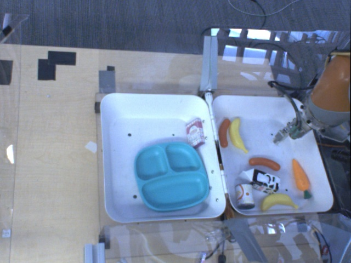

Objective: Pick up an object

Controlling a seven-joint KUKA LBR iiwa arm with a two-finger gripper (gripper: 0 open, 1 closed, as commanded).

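The gripper [284, 132] hangs over the upper right part of the right bin [327, 200], reaching in from the right; whether it is open or closed cannot be told, and nothing shows in its grasp.

Directly to its left lie a yellow banana [237, 135] and, just beyond that, a red sausage [224, 132], both with their long axes running up and down the view, near the wall shared with the left bin [109, 163]. Below the gripper and slightly left, a second sausage [264, 163] lies nearly crosswise. Below and to the right, an orange carrot [300, 175] stands lengthwise, its green end toward the near rim. Farther below sit a black and white toy [264, 181], a small can [244, 195] beside it, and a second banana [279, 201] lying crosswise along the near wall.

Well off to the left, a blue divided plate [171, 175] and a small red packet [195, 132] occupy the left bin. The bins rest on the pale desk [49, 158].
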